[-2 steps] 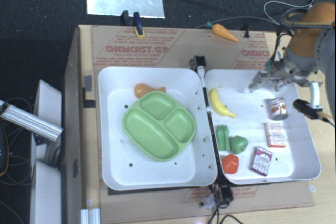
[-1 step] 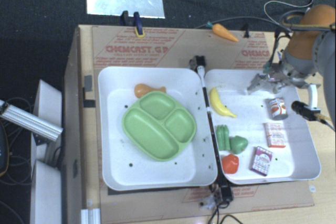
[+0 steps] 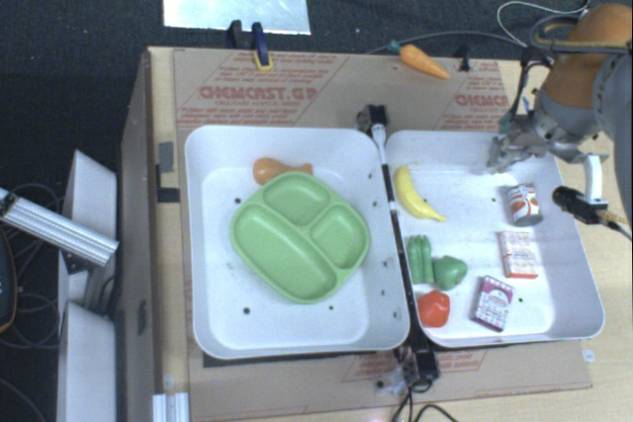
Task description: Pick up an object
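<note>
The right bin (image 3: 465, 175) holds a yellow banana (image 3: 415, 196), a green pepper-like toy (image 3: 432, 264), a red tomato-like piece (image 3: 433, 308), a small red and white can (image 3: 522, 204), a red and white box (image 3: 518, 253) and a maroon packet (image 3: 493, 301). My gripper (image 3: 510, 149) hangs over that bin's far right corner, above and just behind the can. Nothing shows between its fingers.
The left bin (image 3: 223, 311) holds a green divided plate (image 3: 300, 234) with an orange toy (image 3: 277, 170) behind it. An orange carrot (image 3: 423, 61) lies on the cardboard behind the bins. Cables run by the arm at right.
</note>
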You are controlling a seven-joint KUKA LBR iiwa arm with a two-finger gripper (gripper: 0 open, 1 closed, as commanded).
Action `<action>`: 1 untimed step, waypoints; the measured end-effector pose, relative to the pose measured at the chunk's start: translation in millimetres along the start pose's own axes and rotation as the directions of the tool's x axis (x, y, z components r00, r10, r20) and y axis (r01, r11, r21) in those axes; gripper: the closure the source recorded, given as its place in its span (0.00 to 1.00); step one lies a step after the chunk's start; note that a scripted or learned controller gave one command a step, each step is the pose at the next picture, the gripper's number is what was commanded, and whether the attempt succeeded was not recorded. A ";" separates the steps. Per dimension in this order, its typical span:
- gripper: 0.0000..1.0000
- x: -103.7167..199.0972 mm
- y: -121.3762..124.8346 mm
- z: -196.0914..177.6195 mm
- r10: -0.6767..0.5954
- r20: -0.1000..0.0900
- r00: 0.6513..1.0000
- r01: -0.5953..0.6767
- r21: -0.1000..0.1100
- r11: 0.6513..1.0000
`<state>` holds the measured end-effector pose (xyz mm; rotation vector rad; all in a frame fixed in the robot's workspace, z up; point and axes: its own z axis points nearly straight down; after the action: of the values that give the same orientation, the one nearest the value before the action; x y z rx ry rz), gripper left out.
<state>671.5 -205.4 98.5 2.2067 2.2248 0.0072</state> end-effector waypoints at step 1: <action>0.00 0.0 -0.1 0.2 0.000 0.000 1.000 0.000 0.000 1.000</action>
<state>671.4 -205.3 98.3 2.2064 2.2254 0.0065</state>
